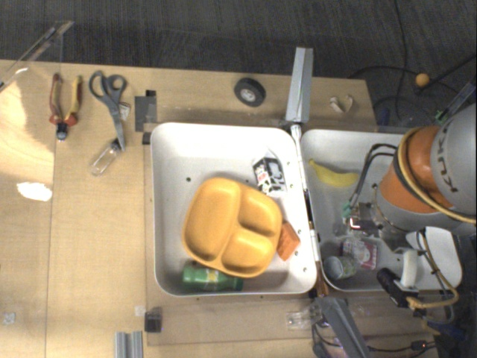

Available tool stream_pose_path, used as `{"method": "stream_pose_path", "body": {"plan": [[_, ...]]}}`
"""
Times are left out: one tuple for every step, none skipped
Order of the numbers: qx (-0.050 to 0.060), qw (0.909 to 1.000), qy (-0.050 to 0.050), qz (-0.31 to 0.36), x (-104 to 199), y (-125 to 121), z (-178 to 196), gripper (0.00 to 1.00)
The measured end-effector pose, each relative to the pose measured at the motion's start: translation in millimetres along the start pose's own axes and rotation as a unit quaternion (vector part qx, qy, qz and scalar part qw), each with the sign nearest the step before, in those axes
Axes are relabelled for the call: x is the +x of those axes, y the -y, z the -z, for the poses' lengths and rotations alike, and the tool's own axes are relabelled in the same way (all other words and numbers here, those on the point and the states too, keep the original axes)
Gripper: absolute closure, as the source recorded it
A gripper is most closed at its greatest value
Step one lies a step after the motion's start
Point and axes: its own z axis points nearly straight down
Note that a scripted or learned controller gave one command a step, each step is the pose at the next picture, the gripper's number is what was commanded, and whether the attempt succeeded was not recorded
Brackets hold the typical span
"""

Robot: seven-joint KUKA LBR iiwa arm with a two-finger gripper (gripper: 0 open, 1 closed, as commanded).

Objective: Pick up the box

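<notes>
Box, small, black-and-white, lies in left bin, just above yellow tray, near divider. Arm hangs over right bin, well apart from box. Gripper low there; finger state cannot be told. Box not grasped; approach, grasp, lift all left.

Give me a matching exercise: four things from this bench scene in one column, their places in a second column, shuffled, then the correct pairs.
Things:
1. yellow divided plate
2. green can
3. banana
4. scissors

Places:
A. on the bench top, left of the bins
B. in the right bin, near its far wall
C. middle of the left bin
D. left bin, by its near wall, partly under the plate's edge

Pairs: 1-C, 2-D, 3-B, 4-A
</notes>
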Motion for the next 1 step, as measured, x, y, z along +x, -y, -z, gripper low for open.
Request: {"method": "stream_pose_path", "body": {"plan": [[-0.004,0.997,-0.002,0.078,-22.7,-5.8,0.9,0.0]]}}
